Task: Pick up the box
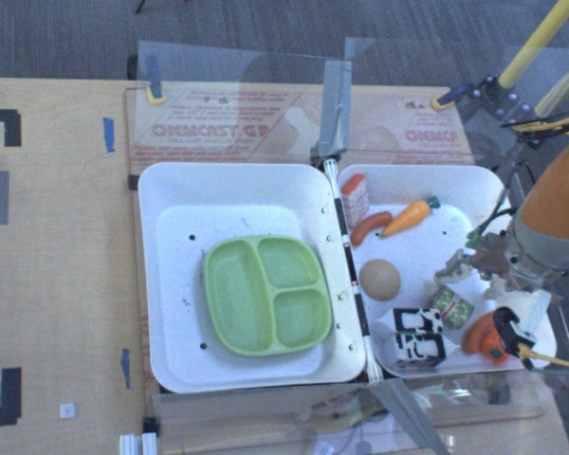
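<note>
Camera view, single frame.

**Count**
- White bins: 2, side by side. These are the left bin (161,254) and the right bin (474,183).
- Left bin contents: 1 green plate (266,295) with three compartments. It lies flat, toward 5 o'clock of the bin floor.
- Right bin contents: 7 items.
  - 1 red-and-white carton (356,197) at 10 o'clock, against the wall shared with the left bin.
  - 1 red sausage-shaped piece (371,226), touching or nearly touching the 8 o'clock end of the carrot.
  - 1 carrot (409,215), with its green top pointing to 2 o'clock.
  - 1 tan ball (380,280) at 9 o'clock of the bin.
  - 1 black-and-white patterned carton (419,336) at 6 o'clock, near the front wall.
  - 1 green box (450,306).
  - 1 orange-red rounded item (482,336) at 5 o'clock.
- Arm (555,207): 1, entering from 3 o'clock, with the orange band above the grey wrist.
- Gripper (465,271): 1.

**Task item versus gripper**
- The green box lies tilted on the floor of the right bin, in its 4 o'clock part.
- It sits between the patterned carton, at its 8 o'clock, and the orange-red item, at its 4 o'clock.
- The gripper tip is over the same bin and just beside the box, at the box's 1 o'clock.
- The box lies just below the metal parts in the picture. Whether they touch cannot be told.
- Whether the gripper is spread or closed cannot be told, because the grey parts blur into the wrist hardware.
- Nothing can be seen clamped in the gripper.
</note>
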You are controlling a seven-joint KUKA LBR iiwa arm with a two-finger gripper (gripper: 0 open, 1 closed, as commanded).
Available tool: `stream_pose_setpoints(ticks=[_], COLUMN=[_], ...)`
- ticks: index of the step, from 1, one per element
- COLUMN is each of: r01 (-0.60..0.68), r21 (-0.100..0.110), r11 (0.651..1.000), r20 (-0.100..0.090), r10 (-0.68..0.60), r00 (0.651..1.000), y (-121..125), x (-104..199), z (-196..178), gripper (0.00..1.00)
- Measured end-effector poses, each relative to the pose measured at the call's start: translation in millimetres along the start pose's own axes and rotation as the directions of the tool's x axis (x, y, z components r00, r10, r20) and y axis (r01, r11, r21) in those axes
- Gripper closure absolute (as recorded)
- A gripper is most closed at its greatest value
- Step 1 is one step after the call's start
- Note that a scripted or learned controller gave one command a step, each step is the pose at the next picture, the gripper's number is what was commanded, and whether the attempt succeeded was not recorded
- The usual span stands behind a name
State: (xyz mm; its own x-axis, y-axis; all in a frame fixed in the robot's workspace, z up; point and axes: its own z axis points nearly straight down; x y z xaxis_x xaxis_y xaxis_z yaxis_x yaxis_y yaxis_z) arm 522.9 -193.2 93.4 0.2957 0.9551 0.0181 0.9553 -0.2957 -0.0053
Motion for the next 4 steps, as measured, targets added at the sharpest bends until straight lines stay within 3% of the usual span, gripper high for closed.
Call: stream_pose_setpoints(ticks=[1, 2, 3, 4], r01=[0.044, 0.035, 0.041, 0.044], r21=[-0.011, -0.009, -0.009, -0.008], r11=[0.999, 0.999, 0.999, 0.999], r20=[0.017, 0.019, 0.019, 0.020], r10=[-0.044, -0.035, -0.040, -0.044], r00=[0.999, 0.999, 0.999, 0.999], y=[-23, 36, 37, 37], x=[53, 36, 39, 40], z=[8, 9, 0, -8], gripper=[0.00, 0.00, 1.00, 1.00])
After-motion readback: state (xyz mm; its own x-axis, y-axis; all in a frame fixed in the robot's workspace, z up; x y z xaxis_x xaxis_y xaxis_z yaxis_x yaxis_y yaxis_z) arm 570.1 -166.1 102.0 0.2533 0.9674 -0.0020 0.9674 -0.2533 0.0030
